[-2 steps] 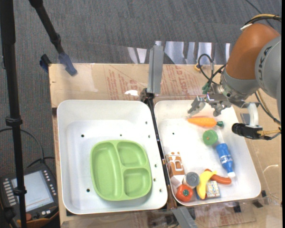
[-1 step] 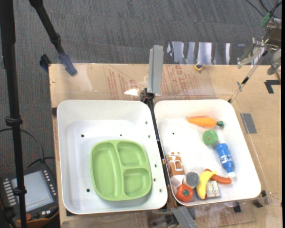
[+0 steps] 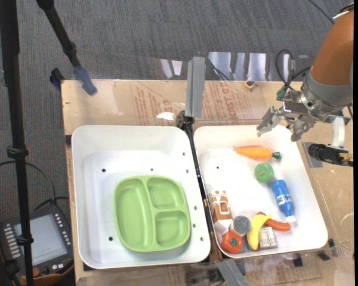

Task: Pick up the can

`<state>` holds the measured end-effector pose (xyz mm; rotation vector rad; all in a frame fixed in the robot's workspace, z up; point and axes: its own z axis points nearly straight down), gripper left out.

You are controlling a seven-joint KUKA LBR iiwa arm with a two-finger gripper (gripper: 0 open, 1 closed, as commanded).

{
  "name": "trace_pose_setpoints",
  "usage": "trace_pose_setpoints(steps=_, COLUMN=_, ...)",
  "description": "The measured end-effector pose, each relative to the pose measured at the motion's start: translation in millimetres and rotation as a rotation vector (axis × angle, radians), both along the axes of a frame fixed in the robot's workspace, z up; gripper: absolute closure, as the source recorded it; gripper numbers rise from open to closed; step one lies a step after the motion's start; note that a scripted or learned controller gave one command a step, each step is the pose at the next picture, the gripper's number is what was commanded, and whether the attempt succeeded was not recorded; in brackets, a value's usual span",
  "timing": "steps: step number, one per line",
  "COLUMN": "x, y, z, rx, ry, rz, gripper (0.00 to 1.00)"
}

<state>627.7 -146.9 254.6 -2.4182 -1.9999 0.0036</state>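
The can (image 3: 241, 225) is small with a grey lid and stands upright near the front of the right bin (image 3: 307, 183). It is hemmed in by a banana (image 3: 256, 230), a red tomato (image 3: 231, 242) and an orange-and-white carton (image 3: 219, 206). My gripper (image 3: 283, 127) hangs above the far edge of the right bin, well behind the can. It is open, with its fingers spread and nothing between them.
Also in the right bin are a carrot (image 3: 255, 153), a green ball-shaped fruit (image 3: 264, 172), a blue bottle (image 3: 281, 199), a red pepper (image 3: 278, 224) and a small packet (image 3: 267, 238). The left bin (image 3: 89, 159) holds a green divided plate (image 3: 152, 212).
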Motion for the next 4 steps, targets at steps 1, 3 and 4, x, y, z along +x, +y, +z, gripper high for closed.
trace_pose_setpoints(steps=1, x=17.0, y=-22.8, z=-40.8, rx=0.000, ry=-0.001, rz=-0.012, gripper=0.00)
trace_pose_setpoints(steps=3, x=-26.4, y=63.3, z=-168.6, rx=0.000, ry=0.001, rz=-0.194, gripper=0.00)
trace_pose_setpoints(steps=4, x=-26.9, y=59.6, z=-159.5, rx=0.000, ry=0.003, rz=-0.204, gripper=1.00)
